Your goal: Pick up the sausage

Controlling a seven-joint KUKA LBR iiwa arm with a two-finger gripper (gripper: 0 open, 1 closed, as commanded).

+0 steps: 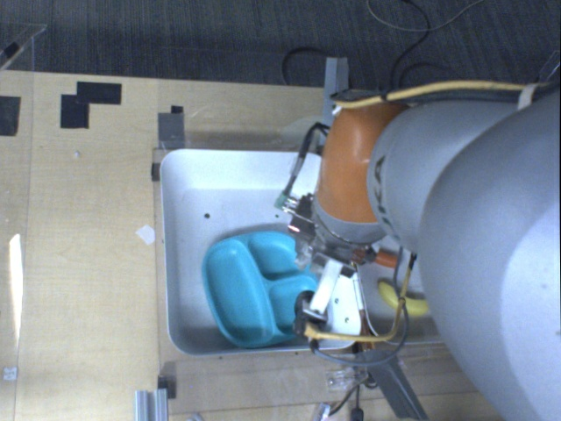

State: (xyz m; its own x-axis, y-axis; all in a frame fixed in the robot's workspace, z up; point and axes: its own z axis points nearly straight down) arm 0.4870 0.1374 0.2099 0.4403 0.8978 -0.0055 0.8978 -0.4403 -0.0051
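The gripper hangs low over the right part of the left bin, right at the edge of a blue divided tray. The grey arm and its orange band hide most of the gripper. A short reddish-orange piece, perhaps the sausage, peeks out from under the arm just right of the wrist. I see nothing held.
A yellow banana-like thing lies right of the wrist, partly under the arm. The blue tray fills the left bin's lower middle. Bare white floor shows in that bin's upper left. The arm covers the right bin.
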